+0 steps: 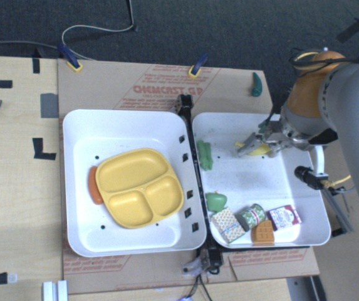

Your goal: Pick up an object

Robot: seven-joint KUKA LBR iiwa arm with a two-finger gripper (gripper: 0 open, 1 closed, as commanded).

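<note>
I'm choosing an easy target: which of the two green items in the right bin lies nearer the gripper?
The elongated green piece against the bin's left wall, level with the gripper. The rounder green one lies lower, by the checkered packet.

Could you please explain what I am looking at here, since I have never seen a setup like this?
This is one picture from a camera fixed above a bench, looking down at a slant. The grey machine with an orange band on the right is a robot arm; its gripper reaches into the right bin. Something yellow shows at the gripper, but it is too small to say whether it is held. The left bin holds a yellow divided tray lying over an orange item. The right bin holds two green pieces and a cluster of small packets near its front edge.
</note>
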